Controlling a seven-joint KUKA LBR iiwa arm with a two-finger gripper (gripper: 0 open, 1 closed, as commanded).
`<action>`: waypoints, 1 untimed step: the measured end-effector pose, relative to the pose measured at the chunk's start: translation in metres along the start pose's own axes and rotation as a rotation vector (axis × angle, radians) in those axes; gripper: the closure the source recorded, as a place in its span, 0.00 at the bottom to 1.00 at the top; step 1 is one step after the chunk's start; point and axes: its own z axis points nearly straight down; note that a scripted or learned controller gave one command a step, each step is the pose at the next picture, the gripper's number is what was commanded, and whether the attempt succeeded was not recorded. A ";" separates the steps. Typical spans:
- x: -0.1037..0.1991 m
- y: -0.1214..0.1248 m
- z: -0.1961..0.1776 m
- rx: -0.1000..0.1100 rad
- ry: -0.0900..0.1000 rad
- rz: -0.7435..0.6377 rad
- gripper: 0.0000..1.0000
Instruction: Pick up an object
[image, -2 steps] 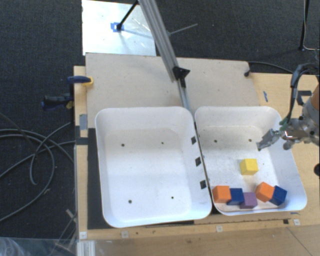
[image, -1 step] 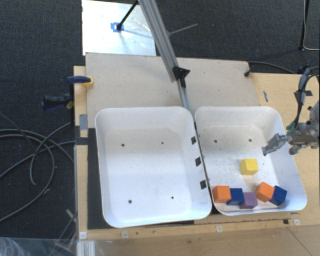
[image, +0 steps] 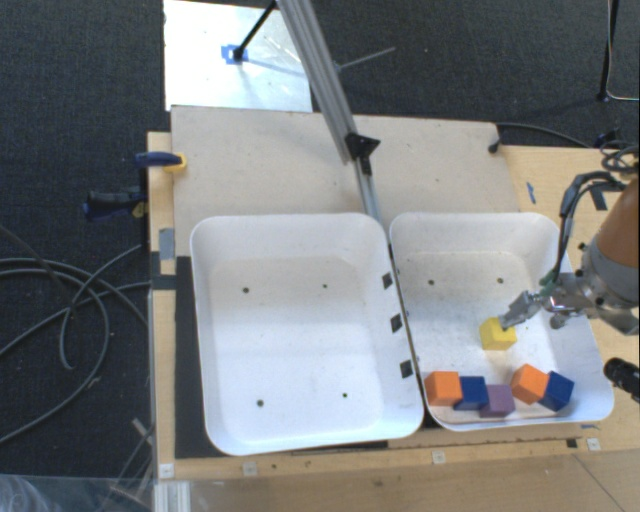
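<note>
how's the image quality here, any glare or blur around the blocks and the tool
Camera view: lighting is even and soft; both white bins look bright but keep their detail, with no hard glare. The yellow block and the other blocks along the near wall are sharp enough to tell colours apart. The tool is slightly soft and small, so its fingers are hard to resolve.

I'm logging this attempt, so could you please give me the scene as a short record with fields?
arm: enters from the right, over the right bin
gripper: just above the yellow block
fingers: state unclear
front row of right bin: orange block, blue block, purple block, second orange block, second blue block
left bin: white, beside the right
</note>
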 end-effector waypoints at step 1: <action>-0.029 0.023 0.066 -0.023 -0.008 -0.003 0.00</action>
